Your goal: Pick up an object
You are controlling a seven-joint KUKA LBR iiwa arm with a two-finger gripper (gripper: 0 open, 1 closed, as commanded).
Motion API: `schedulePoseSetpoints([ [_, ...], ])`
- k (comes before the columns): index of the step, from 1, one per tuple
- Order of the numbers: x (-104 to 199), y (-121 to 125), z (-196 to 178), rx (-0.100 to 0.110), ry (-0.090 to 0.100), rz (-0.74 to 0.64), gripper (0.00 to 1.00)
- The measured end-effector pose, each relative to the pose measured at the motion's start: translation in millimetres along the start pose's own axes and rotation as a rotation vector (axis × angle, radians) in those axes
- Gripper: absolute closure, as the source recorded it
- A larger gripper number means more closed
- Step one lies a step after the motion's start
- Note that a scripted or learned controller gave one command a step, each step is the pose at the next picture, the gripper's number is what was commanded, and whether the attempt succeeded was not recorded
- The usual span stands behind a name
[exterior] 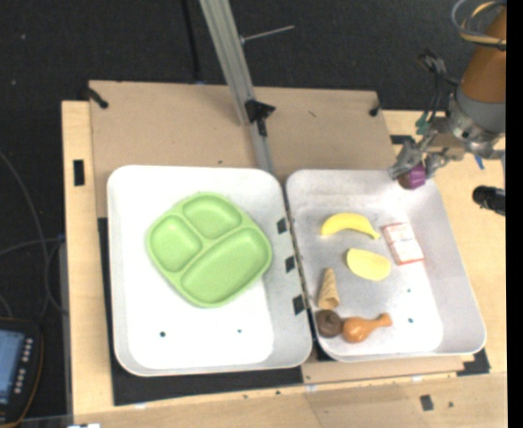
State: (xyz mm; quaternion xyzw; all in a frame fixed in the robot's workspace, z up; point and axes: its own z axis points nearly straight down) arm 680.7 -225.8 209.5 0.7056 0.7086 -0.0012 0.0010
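My gripper [416,168] hangs over the far right corner of the right bin [449,328], shut on a small purple object [413,179] that shows between its fingertips. Lying in the right bin are a yellow banana [349,226], a yellow slice [367,264], a small pink and white box [402,242], an ice cream cone [328,286], a dark brown donut [327,323] and a brown drumstick [365,327]. The arm's orange band [485,74] is at the top right.
The left bin [136,328] holds a green divided plate [210,248]. A slanted metal post [230,56] rises behind the bins and ends at the rim between them. A screen [3,359] sits at the lower left, off the bench.
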Motion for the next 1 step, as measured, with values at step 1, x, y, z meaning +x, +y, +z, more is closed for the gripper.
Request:
schedulePoseSetpoints([
  [1, 51.2, 6.6, -14.9, -0.002, 0.003, -0.001, 1.00],
])
